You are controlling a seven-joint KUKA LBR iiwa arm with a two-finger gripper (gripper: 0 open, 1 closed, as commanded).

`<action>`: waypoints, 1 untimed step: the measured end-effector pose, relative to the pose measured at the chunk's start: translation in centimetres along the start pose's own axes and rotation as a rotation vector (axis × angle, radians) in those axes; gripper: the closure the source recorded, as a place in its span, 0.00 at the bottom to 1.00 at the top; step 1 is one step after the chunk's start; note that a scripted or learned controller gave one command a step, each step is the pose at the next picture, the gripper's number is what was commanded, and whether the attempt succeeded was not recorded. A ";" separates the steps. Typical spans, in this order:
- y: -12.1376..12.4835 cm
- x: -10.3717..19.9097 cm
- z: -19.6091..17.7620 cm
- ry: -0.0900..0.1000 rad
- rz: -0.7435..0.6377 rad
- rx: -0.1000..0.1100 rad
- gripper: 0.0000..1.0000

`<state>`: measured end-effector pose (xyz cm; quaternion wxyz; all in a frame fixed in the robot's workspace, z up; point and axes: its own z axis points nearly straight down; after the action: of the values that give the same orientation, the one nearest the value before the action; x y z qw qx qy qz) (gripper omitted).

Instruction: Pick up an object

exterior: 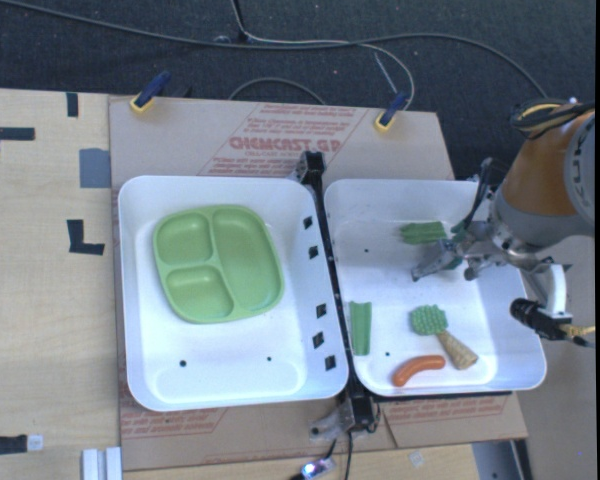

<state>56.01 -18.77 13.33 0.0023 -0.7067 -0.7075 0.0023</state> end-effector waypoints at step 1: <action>0.1 0.1 -1.3 0.001 -0.002 -0.004 1.00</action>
<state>56.16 -18.69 14.61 0.0012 -0.7061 -0.7081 0.0006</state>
